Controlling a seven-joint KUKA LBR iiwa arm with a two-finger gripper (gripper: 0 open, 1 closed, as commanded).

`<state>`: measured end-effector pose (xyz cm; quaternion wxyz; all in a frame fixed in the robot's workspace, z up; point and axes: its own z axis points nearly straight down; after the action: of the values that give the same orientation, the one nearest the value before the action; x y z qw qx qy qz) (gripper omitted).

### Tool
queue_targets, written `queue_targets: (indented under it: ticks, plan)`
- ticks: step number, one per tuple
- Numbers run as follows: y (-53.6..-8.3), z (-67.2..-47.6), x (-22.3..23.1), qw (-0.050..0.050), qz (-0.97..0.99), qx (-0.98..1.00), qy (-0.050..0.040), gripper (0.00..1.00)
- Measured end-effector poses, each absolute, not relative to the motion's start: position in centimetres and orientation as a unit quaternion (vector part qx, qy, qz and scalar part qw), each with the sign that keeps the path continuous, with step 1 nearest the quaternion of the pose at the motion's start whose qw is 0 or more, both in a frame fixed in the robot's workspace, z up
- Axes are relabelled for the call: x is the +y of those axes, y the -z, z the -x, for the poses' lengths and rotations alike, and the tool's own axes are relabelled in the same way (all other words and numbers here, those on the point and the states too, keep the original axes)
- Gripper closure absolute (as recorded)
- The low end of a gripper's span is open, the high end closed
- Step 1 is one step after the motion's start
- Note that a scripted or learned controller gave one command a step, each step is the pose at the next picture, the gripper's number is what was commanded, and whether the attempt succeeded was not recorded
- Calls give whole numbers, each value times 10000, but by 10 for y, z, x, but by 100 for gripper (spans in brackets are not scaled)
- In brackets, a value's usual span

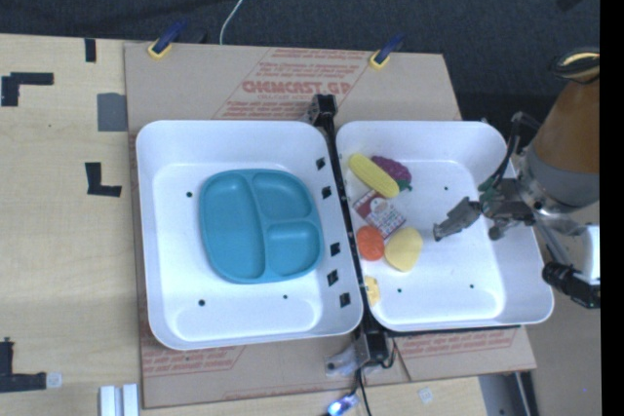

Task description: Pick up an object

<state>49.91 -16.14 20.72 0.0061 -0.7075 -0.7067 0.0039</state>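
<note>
Evidently the pincer (pixel 450 227) hung open and empty over the right white plastic bin (pixel 507 307), near a rounded yellow toy lemon (pixel 404 249). That lemon looked light, rigid, smooth; grasping across its middle seemed advisable.

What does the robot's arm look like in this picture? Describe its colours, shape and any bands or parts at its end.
The arm is thick and rounded, grey with an orange band above the wrist. Its end carries a dark metal gripper with thin jaws, and a white part with black fittings sits low at its side.
</note>
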Motion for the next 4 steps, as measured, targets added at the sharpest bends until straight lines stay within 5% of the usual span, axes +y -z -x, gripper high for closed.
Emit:
queue_targets:
  ticks: [1, 3, 4]
  plan:
    - [-211, -501, -161, 28, 7066, -7076, -18, 0]
    - [-88, -501, -159, 34, 7068, -7074, -20, 0]
    - [-96, -501, -159, 54, 7066, -7076, -31, 100]
